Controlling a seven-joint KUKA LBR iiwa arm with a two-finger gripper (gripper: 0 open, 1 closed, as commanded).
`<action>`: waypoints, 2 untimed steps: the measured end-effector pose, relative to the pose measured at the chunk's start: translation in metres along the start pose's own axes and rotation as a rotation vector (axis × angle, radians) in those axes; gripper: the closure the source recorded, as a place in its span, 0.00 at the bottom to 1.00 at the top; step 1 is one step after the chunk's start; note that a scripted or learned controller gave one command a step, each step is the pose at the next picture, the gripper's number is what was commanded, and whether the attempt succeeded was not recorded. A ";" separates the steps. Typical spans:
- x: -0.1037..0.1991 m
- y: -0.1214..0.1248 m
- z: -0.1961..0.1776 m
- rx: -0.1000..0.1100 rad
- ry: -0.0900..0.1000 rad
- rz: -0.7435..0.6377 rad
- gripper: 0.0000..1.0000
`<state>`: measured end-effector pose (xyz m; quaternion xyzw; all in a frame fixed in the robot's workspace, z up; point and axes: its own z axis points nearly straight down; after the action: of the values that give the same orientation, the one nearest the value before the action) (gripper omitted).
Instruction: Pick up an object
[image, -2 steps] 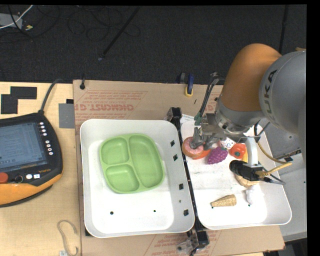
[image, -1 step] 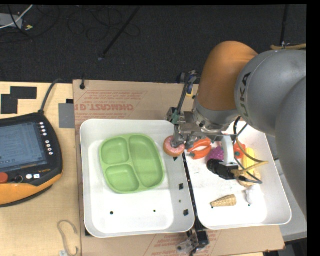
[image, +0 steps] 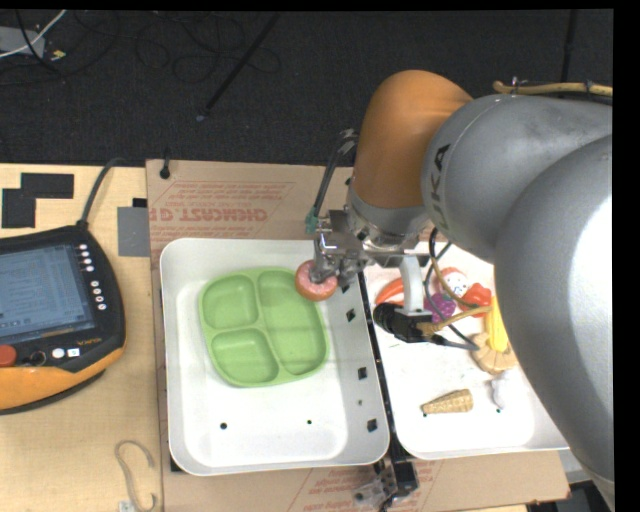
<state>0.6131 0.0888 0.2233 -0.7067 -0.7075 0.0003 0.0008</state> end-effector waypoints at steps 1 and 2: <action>0.016 0.002 0.006 0.001 -0.001 0.002 1.00; 0.017 -0.010 -0.001 0.003 -0.001 0.003 1.00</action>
<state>0.6026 0.1053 0.2244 -0.7078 -0.7064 0.0018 0.0014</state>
